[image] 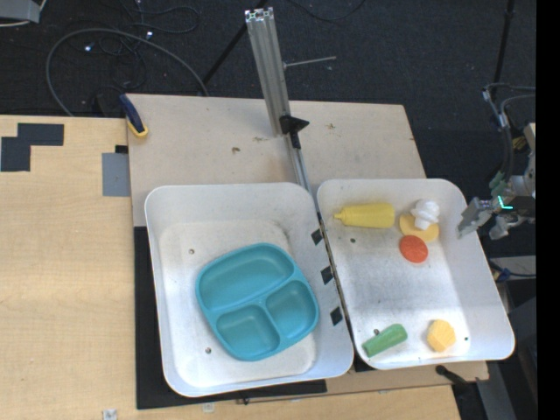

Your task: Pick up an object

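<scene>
The right bin (472, 322) holds several small objects. A yellow squeeze bottle (366, 215) lies at its far left. A white-and-yellow piece (422, 220) sits beside it, with a round red-orange piece (414, 249) just in front. Near the front edge lie a green cylinder (384, 339) and a yellow block (441, 334). My gripper (486, 217) is a small grey shape just outside the right bin's right rim, level with the white-and-yellow piece and apart from every object.
The left bin (175, 226) holds a blue divided plate (255, 300). An upright metal post (271, 68) stands behind the bins. Black clips (325, 274) join the two bins. Cables and dark floor lie beyond the bench.
</scene>
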